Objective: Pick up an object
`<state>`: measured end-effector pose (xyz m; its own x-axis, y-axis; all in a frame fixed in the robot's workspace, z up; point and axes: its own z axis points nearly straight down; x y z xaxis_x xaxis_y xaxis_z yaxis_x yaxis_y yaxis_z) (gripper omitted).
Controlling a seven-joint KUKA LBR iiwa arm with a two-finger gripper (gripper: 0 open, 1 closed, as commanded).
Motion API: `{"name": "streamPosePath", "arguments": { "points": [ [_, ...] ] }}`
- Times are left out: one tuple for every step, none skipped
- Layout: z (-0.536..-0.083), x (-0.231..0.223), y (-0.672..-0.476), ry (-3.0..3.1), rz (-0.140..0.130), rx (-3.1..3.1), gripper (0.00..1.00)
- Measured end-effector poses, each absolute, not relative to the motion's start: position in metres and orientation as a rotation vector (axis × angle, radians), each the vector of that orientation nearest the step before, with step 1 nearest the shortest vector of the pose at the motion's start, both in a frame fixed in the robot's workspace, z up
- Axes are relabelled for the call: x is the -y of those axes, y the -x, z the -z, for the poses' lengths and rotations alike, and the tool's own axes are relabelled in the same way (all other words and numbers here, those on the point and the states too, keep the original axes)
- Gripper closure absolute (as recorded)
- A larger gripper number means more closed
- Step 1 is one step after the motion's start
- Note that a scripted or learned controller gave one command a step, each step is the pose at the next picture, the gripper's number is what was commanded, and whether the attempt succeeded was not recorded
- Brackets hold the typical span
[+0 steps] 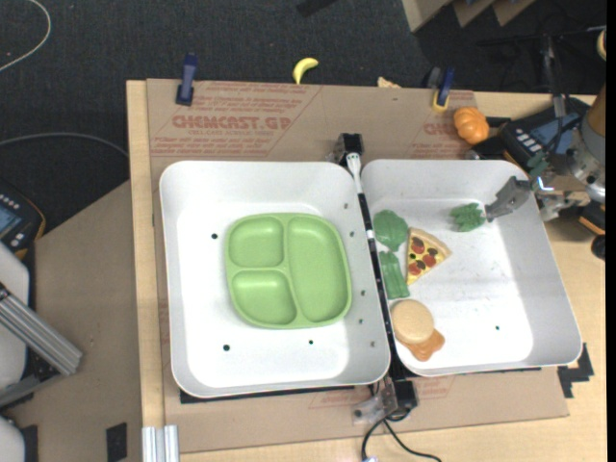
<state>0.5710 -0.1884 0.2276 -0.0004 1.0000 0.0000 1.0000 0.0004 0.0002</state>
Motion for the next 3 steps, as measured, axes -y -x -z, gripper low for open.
{"name": "streamPosePath", "arguments": {
  "points": [
    [-0.079,0.132,-0.505,-2.226,0.003,-2.227,0.0],
    [-0.095,0.136,-0.508,-2.22,-0.002,-2.217,1.0],
    [-0.19,0.042,-0.507,-2.207,-0.011,-2.229,1.0]
  ]
}}
